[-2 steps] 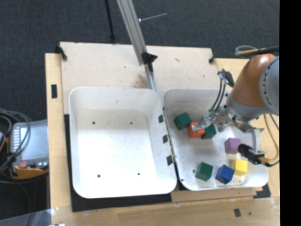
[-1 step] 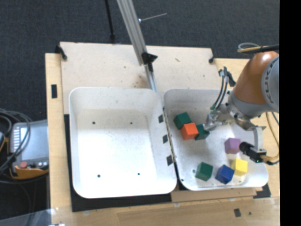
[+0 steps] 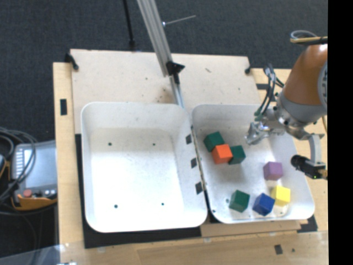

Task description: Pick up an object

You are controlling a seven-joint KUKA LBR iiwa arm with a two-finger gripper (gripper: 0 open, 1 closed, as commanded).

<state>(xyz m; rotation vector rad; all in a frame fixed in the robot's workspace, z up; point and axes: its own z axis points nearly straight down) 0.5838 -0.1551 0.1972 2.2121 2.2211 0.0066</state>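
Observation:
The right bin (image 3: 220, 115) holds several small blocks. An orange cube (image 3: 223, 153) sits between a green block (image 3: 213, 141) and a darker green block (image 3: 237, 154). Further right lies a purple cube (image 3: 272, 170). Near the front edge are a green cube (image 3: 239, 200), a blue cube (image 3: 264, 203) and a yellow cube (image 3: 282, 195). My gripper (image 3: 253, 135) hangs over the right bin's upper right part, to the right of the orange and green cluster and apart from it. Nothing shows between its fingers.
The left bin (image 3: 138, 167) stands beside the right one. A slanted aluminium pole (image 3: 157, 35) rises from the back of the bench between the bins. The arm's orange band (image 3: 306, 76) is at the right edge. A pendant with cables (image 3: 27, 175) lies far left.

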